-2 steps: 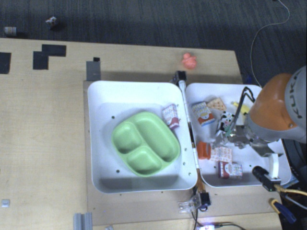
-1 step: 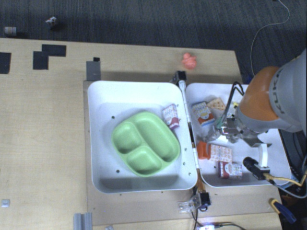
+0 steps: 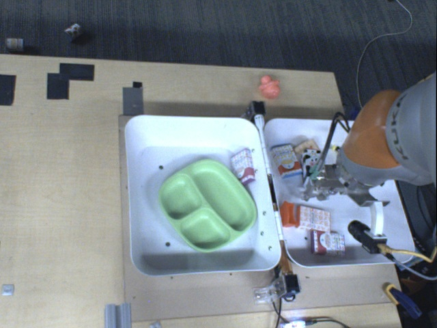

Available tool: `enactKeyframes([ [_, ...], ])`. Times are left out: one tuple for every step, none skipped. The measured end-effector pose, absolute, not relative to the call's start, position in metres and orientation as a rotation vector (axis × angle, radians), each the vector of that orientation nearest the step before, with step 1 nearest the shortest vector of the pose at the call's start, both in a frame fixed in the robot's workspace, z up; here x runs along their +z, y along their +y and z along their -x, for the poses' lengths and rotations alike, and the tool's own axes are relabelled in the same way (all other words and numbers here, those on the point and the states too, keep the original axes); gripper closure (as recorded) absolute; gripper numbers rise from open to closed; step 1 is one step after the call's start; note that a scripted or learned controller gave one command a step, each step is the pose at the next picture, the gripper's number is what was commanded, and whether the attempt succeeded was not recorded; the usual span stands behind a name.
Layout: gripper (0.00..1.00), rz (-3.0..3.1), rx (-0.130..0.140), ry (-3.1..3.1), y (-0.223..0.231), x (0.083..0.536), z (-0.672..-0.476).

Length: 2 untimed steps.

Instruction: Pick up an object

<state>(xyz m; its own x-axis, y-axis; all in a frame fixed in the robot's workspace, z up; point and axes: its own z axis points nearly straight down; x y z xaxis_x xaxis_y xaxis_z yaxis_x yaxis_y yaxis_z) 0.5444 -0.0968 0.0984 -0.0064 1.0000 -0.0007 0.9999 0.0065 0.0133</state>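
The arm (image 3: 416, 132) is showing a broad, rounded grey shell, smooth and faintly glossy under the light, with a wide orange band (image 3: 369, 130) wrapping around it just above the wrist. Below the band the wrist is narrowing into a cluster of darker grey metal parts (image 3: 334, 183), and a thin black cable (image 3: 329, 142) is running alongside them, while finer details there are blurring together

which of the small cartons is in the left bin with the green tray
The small carton at the green tray's upper right edge; the others lie in the right bin.
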Motion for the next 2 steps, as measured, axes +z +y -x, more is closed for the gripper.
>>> enactKeyframes([
  [0.00,-2.207,0.014,2.222,-0.097,0.098,-0.544],
  [1.00,-2.202,0.018,2.224,-0.096,0.109,-0.545],
])
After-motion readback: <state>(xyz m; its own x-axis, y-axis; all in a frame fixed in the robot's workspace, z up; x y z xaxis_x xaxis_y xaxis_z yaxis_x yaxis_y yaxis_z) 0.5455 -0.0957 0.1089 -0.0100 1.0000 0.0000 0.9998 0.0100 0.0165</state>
